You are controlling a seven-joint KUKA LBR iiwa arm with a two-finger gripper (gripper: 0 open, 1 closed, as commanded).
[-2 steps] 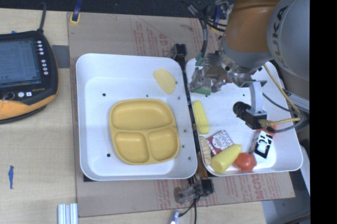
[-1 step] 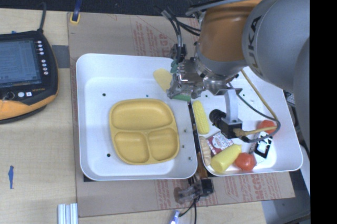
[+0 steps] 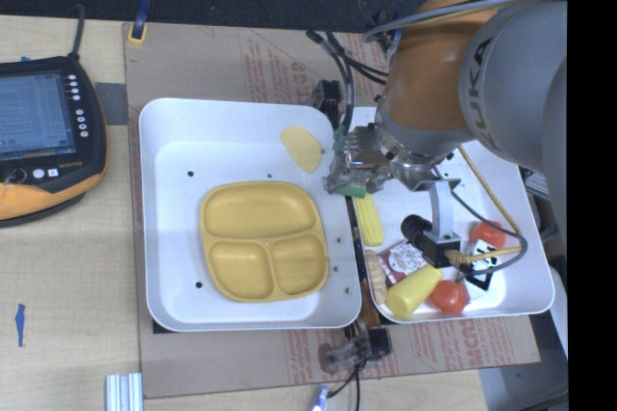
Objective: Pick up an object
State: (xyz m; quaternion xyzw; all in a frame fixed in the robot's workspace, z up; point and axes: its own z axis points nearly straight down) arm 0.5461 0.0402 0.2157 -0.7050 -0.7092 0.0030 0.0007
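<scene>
1. The arm's gripper (image 3: 355,170) hangs low over the seam between the two bins, just above the top end of a corn cob (image 3: 367,218) – whether it is spread or pinched, I cannot tell
2. The corn cob lies along the left edge of the right bin (image 3: 525,235)
3. Near it – a yellow bottle (image 3: 412,289), two red tomatoes (image 3: 449,297), a sauce packet (image 3: 403,259)
4. In the left bin (image 3: 169,206): a yellow divided tray (image 3: 262,239) and a pale yellow slice (image 3: 302,148) against the back wall
5. A tablet (image 3: 43,137) sits well left of the bins

tray (image 3: 262,240) in left bin (image 3: 164,206)
</scene>
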